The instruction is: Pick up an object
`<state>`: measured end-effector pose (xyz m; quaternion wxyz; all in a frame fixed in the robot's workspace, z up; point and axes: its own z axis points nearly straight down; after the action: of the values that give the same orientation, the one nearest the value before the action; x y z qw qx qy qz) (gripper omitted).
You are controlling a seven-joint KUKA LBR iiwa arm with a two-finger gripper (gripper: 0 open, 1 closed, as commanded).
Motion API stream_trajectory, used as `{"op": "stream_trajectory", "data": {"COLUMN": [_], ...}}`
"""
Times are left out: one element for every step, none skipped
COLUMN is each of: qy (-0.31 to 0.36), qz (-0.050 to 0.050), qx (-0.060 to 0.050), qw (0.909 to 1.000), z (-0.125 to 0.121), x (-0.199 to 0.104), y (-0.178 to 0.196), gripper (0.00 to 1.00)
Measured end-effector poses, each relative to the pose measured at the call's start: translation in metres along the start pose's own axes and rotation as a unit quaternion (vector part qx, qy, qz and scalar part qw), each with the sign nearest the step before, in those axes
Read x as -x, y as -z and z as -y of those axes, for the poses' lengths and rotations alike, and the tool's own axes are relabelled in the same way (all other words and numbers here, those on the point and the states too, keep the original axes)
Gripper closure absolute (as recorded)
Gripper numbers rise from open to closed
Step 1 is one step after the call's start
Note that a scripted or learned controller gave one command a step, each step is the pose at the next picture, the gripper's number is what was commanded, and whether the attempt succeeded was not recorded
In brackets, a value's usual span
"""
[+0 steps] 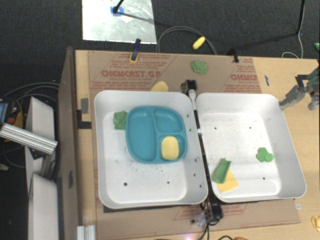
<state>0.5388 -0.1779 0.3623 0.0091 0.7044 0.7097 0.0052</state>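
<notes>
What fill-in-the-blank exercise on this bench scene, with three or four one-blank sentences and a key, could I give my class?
1. The blue tray lies in the ____ bin.
2. The yellow object rests in a compartment of the ____.
3. The green broccoli-like piece lies in the ____ bin.
4. The gripper sits at the view's ____ edge, outside the right bin.

Missing words: left; blue tray; right; right

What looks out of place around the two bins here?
Three small things lie outside the bins on the brown board behind them: a green knobbly piece, a pale yellow piece against the left bin's back rim, and a yellow capsule-shaped piece further back.
</notes>
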Motion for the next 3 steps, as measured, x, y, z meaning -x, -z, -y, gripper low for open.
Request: {"op": "stream_trajectory", "data": {"qy": [-0.003,-0.004,-0.003], "qz": [-0.005,-0.001,0.0], "qx": [-0.016,-0.009,-0.006], "qw": [0.9999,0.9999,1.0], "z": [0.027,0.017,0.024], "x": [-0.008,0.03,0.016], "y": [-0.168,-0.184,-0.279], "gripper": [0.0,0.0,0.0]}}
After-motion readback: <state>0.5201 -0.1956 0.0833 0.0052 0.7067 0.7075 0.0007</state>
